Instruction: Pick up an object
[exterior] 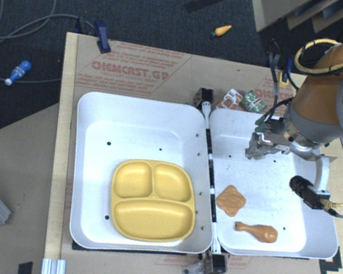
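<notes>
Tool (260, 148): hovering over right bin (314, 250), finger state impossible to tell.
Nearest target: brown patty (231, 201), lying below-left.
Drumstick (257, 231): lying lengthwise left-right, farther.

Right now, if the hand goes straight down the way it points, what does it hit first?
Probably bare floor of the right bin; the hand hangs above its upper part, away from the brown pieces. Depth is unclear.

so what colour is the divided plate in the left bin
Pale yellow all over, no pattern. The divided plate shows plainly in the camera view.
</notes>
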`<action>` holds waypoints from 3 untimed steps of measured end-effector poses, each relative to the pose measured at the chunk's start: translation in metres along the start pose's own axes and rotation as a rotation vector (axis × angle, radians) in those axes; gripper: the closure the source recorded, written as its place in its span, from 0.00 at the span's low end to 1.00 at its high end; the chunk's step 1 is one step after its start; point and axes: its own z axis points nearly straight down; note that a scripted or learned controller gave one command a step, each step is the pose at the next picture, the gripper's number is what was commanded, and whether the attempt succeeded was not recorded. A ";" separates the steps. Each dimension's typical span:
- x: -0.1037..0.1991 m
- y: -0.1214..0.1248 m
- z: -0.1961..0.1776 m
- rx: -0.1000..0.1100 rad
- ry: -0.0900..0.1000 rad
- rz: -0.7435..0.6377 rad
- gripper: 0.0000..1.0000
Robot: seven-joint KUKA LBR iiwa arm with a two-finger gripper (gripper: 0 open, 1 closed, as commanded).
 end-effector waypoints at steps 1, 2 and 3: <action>-0.001 -0.005 0.000 0.009 0.001 0.004 0.00; -0.023 -0.047 0.098 0.020 0.004 0.008 0.00; -0.018 -0.076 0.099 0.007 0.003 0.007 0.00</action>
